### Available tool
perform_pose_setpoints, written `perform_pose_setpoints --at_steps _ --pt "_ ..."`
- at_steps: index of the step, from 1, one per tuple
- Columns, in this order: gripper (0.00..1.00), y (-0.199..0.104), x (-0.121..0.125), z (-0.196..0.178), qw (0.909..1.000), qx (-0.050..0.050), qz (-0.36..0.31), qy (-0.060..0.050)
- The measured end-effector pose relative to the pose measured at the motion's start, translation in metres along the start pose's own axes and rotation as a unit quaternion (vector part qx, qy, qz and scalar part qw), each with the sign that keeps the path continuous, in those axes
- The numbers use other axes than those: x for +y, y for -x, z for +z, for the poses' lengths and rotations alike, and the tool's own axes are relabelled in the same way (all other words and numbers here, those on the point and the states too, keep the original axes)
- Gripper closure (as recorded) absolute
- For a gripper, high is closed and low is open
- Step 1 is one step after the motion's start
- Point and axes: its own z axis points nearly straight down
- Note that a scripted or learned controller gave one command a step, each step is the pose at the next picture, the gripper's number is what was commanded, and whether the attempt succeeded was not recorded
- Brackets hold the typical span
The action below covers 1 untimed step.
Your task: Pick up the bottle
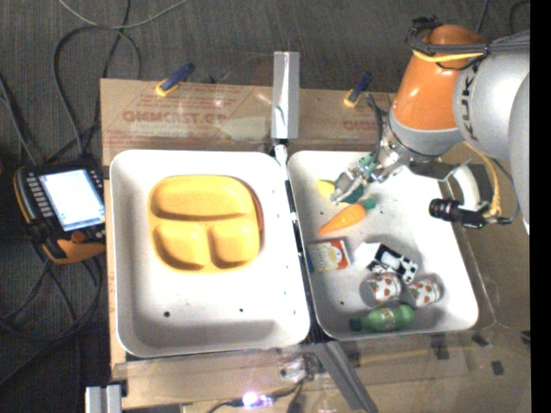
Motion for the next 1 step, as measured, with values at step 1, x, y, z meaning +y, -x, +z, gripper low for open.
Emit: perform_pose_setpoints --at_steps 1 --pt "0.00 0.0001 0.0001 -0.0003 1.0000 0.000 0.000 0.000"
